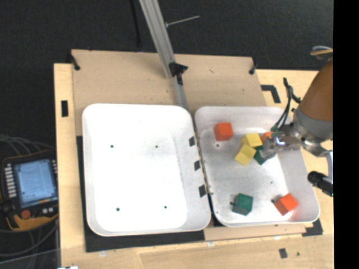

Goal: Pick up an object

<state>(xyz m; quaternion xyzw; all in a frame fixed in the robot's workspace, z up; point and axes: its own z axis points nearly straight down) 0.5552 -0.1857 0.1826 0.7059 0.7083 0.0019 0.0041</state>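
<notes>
The right bin (291,175) holds several small blocks. An orange cube (224,131) sits at its far left. Two yellow blocks (252,139) (244,155) lie near the middle, touching a dark green block (261,157). My gripper (273,145) is low in the bin, right at that green block and the upper yellow one, with a bit of orange showing beside its tip. Another green block (242,204) and an orange block (286,204) rest near the bin's front edge. The arm's body hides what lies under the wrist.
The left bin (140,167) lies beside the right one, with a divider ridge (199,167) between them. A metal pole (162,38) slants up from the bench's back. A teach pendant (31,184) sits off the bench at the left.
</notes>
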